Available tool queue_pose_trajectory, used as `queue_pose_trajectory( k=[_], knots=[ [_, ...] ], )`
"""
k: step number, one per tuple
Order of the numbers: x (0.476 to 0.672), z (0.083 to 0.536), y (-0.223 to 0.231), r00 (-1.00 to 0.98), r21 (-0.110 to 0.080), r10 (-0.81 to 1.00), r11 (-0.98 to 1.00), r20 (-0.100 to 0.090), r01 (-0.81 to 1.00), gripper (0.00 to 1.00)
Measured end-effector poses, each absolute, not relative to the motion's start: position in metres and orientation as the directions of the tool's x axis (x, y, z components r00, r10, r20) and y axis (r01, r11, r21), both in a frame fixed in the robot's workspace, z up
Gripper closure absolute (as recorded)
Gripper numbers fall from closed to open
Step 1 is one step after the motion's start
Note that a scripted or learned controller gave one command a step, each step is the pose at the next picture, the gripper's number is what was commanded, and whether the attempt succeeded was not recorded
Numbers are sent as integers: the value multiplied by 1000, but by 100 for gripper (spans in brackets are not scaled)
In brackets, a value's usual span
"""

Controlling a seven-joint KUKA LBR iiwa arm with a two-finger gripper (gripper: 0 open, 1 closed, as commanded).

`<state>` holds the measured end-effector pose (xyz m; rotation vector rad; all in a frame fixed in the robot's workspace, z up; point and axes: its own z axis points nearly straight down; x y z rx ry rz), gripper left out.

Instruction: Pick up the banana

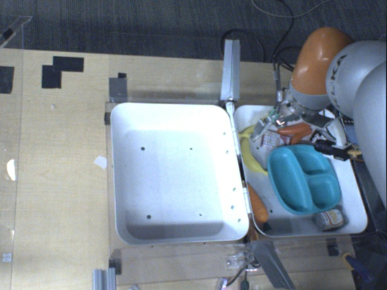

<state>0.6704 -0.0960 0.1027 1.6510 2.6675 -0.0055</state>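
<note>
The arm point(357, 71) is reaching in over the right bin point(357, 219), which is sitting beside the left bin point(175, 174) on the counter point(54, 180). A blue divided tray point(304, 180) is lying in the right bin. The banana point(249, 153) is lying along that bin's left wall, just left of the tray, a pale yellow curved strip partly hidden at its upper end. It is probably going to handle as something light, fairly smooth and soft enough to bruise or slip, so a gentle pinch across its middle, where the curve is widest and clear of the tray, is looking best. The claw point(275, 125) is hanging just above and right of it among clutter; whether it is spread or pressed together I cannot tell. An orange carrot-like thing point(258, 205) is lying below the banana, and a small can point(329, 219) is sitting near the bin's lower corner.
</note>
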Motion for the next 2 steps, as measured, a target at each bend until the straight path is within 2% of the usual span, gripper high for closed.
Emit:
queue_pose_trajectory(
  k=[1, 2],
  knots=[
    [672, 116, -97, -447, 2, 895, 447, -12, 895, 100],
    [672, 116, -97, -447, 2, 894, 447, -12, 895, 0]
  ],
)
